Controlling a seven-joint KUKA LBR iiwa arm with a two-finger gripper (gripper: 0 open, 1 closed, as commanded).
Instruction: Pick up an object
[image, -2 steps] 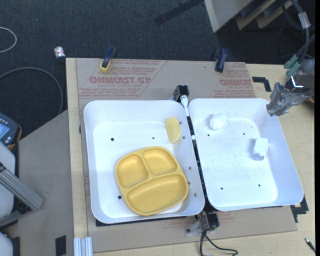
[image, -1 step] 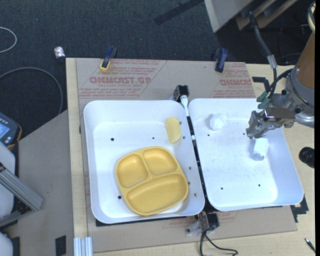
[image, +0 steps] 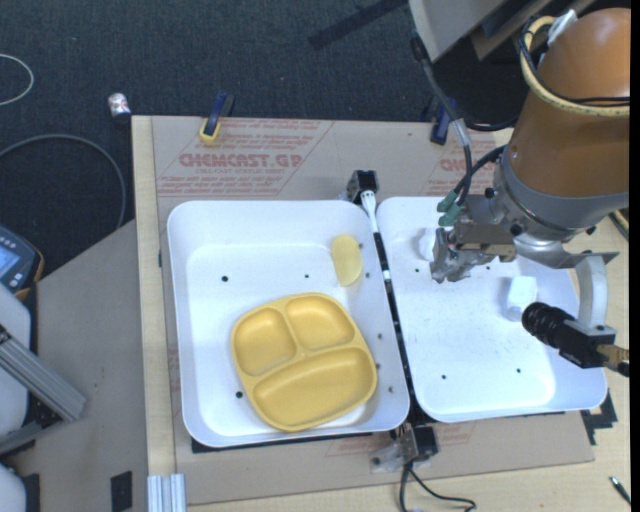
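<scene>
Jaws low over the right bin, too small and shadowed for you to tell whether they are spread or pressed together.

Your gripper (image: 447, 268) hangs at the upper left part of the right bin (image: 480, 395), and you can see nothing between its tips. The nearest object is a small white block (image: 520, 293), lying just to the right of the jaws and a little below them on the bin floor, apart from them. Further out, across the divider to the left of the jaws, the left bin (image: 195, 300) holds a pale yellow oval piece (image: 347, 259) and, lower down, a yellow divided plate (image: 303, 360) with three compartments. Both bins rest on a brown cardboard sheet (image: 260, 150).
</scene>
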